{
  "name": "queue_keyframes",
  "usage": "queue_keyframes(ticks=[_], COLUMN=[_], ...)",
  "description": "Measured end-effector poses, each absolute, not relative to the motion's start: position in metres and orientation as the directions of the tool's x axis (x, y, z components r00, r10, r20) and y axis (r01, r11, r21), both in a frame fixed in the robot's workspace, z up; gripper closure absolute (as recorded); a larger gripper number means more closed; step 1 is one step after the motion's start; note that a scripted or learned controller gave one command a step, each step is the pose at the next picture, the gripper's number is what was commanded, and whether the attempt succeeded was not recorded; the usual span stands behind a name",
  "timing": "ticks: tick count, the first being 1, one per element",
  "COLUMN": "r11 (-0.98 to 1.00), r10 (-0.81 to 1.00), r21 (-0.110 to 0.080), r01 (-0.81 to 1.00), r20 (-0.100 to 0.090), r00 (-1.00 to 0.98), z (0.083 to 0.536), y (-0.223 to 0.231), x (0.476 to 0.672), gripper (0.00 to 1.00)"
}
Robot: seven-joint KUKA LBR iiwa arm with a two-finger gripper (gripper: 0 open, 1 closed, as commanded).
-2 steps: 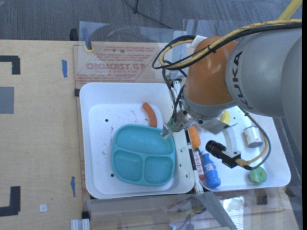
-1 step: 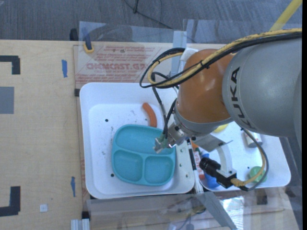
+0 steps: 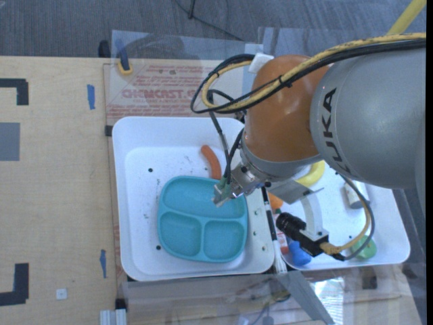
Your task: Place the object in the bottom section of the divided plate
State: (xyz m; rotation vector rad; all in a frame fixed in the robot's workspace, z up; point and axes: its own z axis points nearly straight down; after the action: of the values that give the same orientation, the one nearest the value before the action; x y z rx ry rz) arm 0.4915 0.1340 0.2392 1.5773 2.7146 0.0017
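A light blue divided plate (image 3: 183,232) lies in the left white bin (image 3: 135,181), with one wide section at the top and two smaller ones at the bottom. An orange sausage-shaped object (image 3: 210,160) rests on the bin floor just past the plate's upper edge. My gripper (image 3: 225,191) hangs low over the right side of the plate's wide top section, under the arm's bulky orange and grey wrist. A small greenish bit shows at its tip, too small to identify. All three plate sections look bare.
The right bin (image 3: 396,242) holds a yellow banana-like piece (image 3: 313,175), a blue object (image 3: 298,254), a green object (image 3: 366,250) and a small grey item (image 3: 352,196). The arm covers much of that bin. Cables loop above the wrist.
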Motion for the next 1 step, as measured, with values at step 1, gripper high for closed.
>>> queue_keyframes(ticks=[1], r11=[0.488], r10=[0.873], r21=[-0.002], r01=[0.873], r20=[0.001], r00=[-0.488], z=[0.2150], y=[0.1859], x=[0.4785], gripper=[1.00])
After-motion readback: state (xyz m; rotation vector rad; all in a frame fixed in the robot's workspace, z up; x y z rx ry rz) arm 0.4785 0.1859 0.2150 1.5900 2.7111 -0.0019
